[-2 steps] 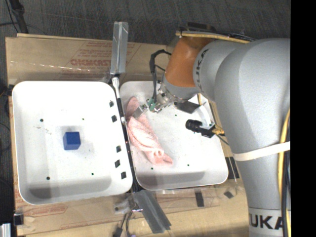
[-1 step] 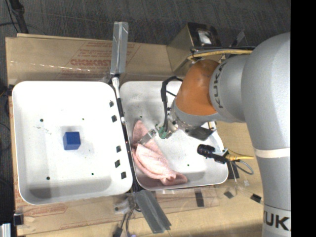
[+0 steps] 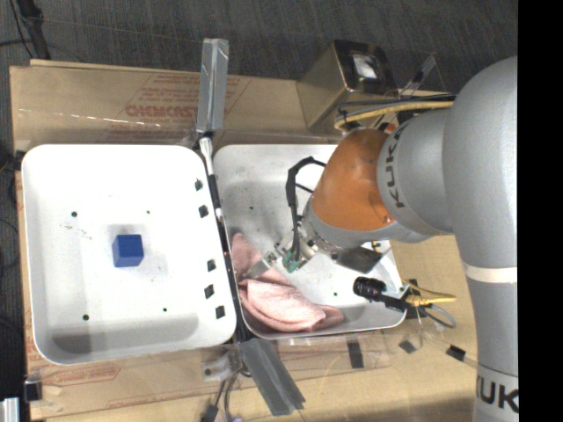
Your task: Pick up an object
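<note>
- Overhead, the grey arm (image 3: 440, 174) with its orange band (image 3: 347, 187) is reaching in from the right and hanging over the right bin (image 3: 255, 170).
- Beneath both bins, the desk (image 3: 106, 95) is showing brown cardboard at the far edge.
- On the left, the left bin (image 3: 53, 236) is sitting just beside the right bin, their walls meeting at a row of black clips.
- Down in the right bin's near corner, a pink cloth (image 3: 277, 304) is lying bunched against the wall.
- Just above that cloth, the end effector (image 3: 290, 258) is sitting low; whether it is apart or together, I cannot tell.
- Well apart from it, a blue cube (image 3: 128, 250) is resting near the middle of the left bin.
</note>
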Controlling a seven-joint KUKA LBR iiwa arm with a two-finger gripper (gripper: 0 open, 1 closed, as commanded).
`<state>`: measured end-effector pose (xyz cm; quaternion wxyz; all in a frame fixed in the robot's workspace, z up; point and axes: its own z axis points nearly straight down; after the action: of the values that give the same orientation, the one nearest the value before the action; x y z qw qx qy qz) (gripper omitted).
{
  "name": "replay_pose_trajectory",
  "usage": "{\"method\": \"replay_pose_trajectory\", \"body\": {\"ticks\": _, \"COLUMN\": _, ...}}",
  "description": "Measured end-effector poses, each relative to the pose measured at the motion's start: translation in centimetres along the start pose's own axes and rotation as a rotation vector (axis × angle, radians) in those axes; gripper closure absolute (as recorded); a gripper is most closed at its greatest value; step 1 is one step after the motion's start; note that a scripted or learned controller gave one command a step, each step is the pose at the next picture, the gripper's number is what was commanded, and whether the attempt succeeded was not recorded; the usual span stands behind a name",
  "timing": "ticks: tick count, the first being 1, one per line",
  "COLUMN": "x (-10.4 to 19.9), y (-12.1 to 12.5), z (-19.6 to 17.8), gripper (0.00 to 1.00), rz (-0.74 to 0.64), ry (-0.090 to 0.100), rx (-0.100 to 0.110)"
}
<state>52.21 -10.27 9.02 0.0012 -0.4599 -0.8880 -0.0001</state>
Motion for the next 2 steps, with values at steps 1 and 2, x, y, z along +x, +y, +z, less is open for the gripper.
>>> {"method": "replay_pose_trajectory", "body": {"ticks": 1, "x": 2.96, "y": -3.31, "z": 0.01, "gripper": 0.0, "rz": -0.046, "ry": 0.0, "rx": 0.0}}
{"method": "replay_pose_trajectory", "body": {"ticks": 2, "x": 2.96, "y": -3.22, "z": -0.7, "gripper": 1.0, "rz": -0.05, "ry": 0.007, "rx": 0.002}}
